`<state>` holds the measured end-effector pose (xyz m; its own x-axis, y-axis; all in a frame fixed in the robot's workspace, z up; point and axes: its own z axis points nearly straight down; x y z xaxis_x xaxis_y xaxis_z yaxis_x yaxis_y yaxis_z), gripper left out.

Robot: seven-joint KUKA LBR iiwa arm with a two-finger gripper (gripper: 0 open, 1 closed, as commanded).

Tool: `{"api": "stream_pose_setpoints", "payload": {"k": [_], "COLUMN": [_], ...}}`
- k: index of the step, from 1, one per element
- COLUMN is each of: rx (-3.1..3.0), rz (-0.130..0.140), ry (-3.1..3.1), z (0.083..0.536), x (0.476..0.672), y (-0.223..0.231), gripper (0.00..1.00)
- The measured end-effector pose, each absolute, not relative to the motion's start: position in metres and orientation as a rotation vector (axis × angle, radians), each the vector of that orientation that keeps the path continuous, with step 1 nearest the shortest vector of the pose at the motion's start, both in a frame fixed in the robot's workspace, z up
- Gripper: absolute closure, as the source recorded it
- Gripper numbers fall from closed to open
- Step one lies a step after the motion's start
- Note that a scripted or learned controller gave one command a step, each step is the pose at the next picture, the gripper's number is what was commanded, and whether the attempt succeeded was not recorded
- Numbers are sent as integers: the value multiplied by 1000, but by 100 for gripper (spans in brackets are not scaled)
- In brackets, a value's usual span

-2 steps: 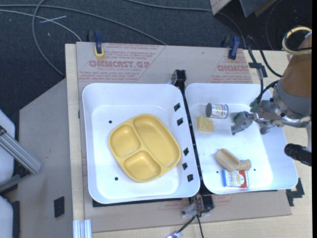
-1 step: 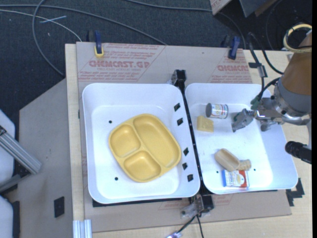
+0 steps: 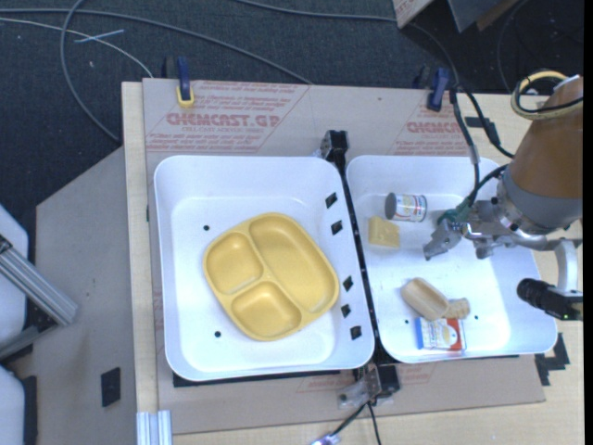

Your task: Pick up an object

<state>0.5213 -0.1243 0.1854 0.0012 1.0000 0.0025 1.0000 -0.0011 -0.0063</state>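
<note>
At the 6 o'clock edge of the bench, one black clip (image 3: 375, 378) is seen where the two bins meet. Two shallow white bins of smooth plastic with rounded corners are counted.

In the left bin (image 3: 176, 248), one yellow plate (image 3: 271, 274) is laid near the centre. It is glossy, has a rounded outline and is divided into three compartments.

In the right bin (image 3: 519, 332), four loose things are counted. One flat packet (image 3: 437, 334), white with red and blue print, is placed at 6 o'clock. One tan, rounded, bread-like piece (image 3: 424, 297) is placed at 7 o'clock, touching the top of the packet. One pale yellow block (image 3: 384, 233) with soft edges is found at 9 o'clock. One small cylindrical jar (image 3: 406, 207), lying on its side, is found at 11 o'clock, just beside the block.

The gripper (image 3: 440, 244) is held over the middle of the right bin, between the jar and the bread-like piece. Nothing is seen gripped in it, and whether it is open or closed cannot be told.

A cardboard sheet (image 3: 232, 114) with red print is laid under the bins, fixed at 12 o'clock by two blue clamps (image 3: 184, 82). Black cables (image 3: 477, 128) are passed beside the arm.
</note>
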Motion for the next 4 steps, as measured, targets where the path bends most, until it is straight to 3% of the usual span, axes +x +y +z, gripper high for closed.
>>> {"api": "stream_pose_setpoints", "payload": {"k": [2,3,4], "rx": [-2218,-2221,-2222], "rz": [1,-1,-2], "ry": [-2218,-2219,-2223], "z": [83,95,142], "x": [513,513,507], "y": [-130,-130,-124], "gripper": [0,100,100]}}
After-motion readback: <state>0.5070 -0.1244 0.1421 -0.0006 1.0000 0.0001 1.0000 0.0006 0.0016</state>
